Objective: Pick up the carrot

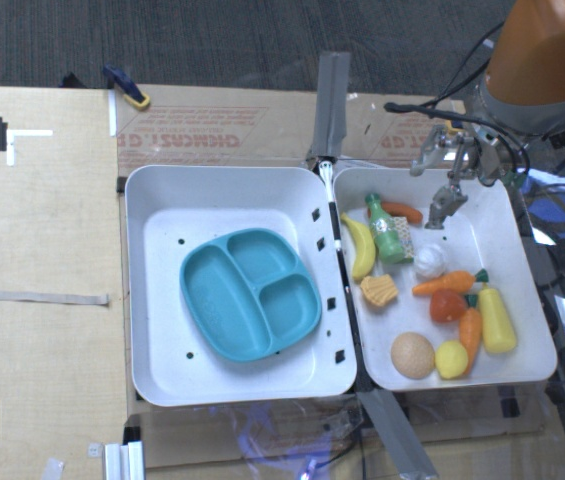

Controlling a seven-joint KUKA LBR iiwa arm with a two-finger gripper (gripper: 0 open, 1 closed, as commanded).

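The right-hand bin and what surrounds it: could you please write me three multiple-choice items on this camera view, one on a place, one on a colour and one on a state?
1. Where does the banana lie?
A. in the right bin, by its left wall
B. on the teal plate
C. on the bench beside the scissors

2. What colour is the divided plate in the left bin?
A. red
B. teal
C. yellow

3. How does the gripper stand to the carrot?
A. holding it lifted over the left bin
B. pressing it into the plate
C. above the far end of the right bin, apart from it

Key: 1 A, since the banana curves along that bin's left side; 2 B, the plate is plainly teal; 3 C, the carrot lies on the bin floor nearer the camera.
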